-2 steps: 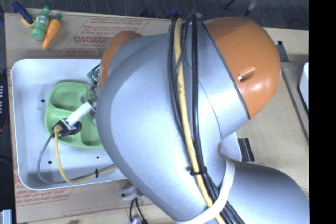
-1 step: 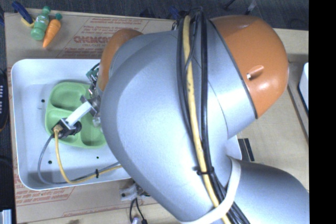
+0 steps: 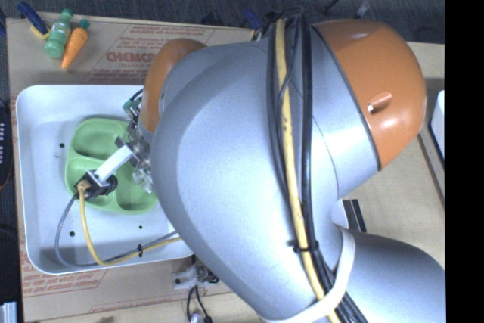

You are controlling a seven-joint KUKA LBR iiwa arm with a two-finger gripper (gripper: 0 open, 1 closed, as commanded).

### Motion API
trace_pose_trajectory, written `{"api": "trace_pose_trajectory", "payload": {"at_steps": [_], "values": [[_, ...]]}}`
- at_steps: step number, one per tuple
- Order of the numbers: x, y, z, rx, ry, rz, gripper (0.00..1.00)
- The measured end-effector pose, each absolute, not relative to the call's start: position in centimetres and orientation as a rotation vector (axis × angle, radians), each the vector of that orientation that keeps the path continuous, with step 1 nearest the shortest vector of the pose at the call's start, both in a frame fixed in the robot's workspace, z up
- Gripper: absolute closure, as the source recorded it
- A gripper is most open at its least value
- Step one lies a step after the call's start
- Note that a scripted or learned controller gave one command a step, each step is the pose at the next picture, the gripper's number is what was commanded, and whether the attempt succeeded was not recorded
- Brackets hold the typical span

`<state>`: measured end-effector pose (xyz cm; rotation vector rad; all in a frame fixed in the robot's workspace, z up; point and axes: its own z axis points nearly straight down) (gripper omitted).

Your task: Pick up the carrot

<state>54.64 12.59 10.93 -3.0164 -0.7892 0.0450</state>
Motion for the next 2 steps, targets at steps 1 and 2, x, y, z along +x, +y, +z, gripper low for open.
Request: {"api": "trace_pose_trajectory", "payload": {"at_steps": [1,2], "values": [[54.5,12.9,11.8,-3.003,-0.812,0.061,1.00],[51.1,9.6,19.2,-3.122,-0.330,0.009,1.00]]}}
